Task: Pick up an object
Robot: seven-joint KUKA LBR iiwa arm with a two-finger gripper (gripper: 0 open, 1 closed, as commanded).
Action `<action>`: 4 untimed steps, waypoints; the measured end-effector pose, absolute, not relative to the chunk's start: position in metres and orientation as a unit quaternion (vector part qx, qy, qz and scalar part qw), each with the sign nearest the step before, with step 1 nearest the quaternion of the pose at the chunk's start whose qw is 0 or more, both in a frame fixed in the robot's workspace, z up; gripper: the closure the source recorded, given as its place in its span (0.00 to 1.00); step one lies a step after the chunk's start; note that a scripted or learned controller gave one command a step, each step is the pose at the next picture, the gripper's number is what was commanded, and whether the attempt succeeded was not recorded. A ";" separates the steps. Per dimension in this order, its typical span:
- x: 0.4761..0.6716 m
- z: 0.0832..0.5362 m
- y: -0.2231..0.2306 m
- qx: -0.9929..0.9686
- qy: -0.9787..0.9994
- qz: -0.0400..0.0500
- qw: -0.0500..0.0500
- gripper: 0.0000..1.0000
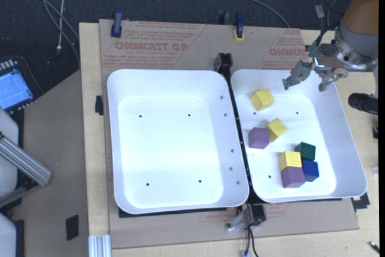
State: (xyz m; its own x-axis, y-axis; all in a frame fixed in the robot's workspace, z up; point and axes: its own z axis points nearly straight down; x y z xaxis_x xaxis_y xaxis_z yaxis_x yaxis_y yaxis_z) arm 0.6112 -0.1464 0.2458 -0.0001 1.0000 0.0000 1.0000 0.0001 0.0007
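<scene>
The fingers [296, 78] are spread apart with nothing between them, one prong reaching left over the far corner of the right bin [337, 129], the other near its far rim. The gripper [308, 79] hangs from the grey wrist under the orange band of the arm [363, 21], above the bin's upper right part and apart from every block.

The candidates all lie in that right bin. A yellow block [262, 99] sits nearest, just below and to the left of the fingers. Further down are a purple block [258, 138] touching a second yellow block [277, 128], then a tight cluster near the front: a yellow cube [289, 160], a purple cube [293, 177], a green cube [307, 149] and a blue cube [310, 170]. The left bin [174, 135] on the desk [93, 147] holds nothing.

This looks like the approach step, before any grasp. The next move likely calls for shifting left and toward the front over the lone yellow block, lining the prongs across its flat sides, then descending. Standing by itself, it seems the easiest choice; the cluster leaves little room beside each cube.
</scene>
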 end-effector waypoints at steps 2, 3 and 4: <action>0.633 0.085 -0.133 0.707 0.707 -0.002 -0.002 0.00; 0.594 0.088 -0.134 0.707 0.707 0.000 0.000 0.00; 0.642 0.088 -0.086 0.706 0.709 0.000 0.000 0.00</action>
State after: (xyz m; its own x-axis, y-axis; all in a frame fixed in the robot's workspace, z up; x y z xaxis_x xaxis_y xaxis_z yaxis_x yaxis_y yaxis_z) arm 0.6420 -0.0859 0.0881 -0.0042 1.0000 0.0001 1.0000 0.0042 0.0008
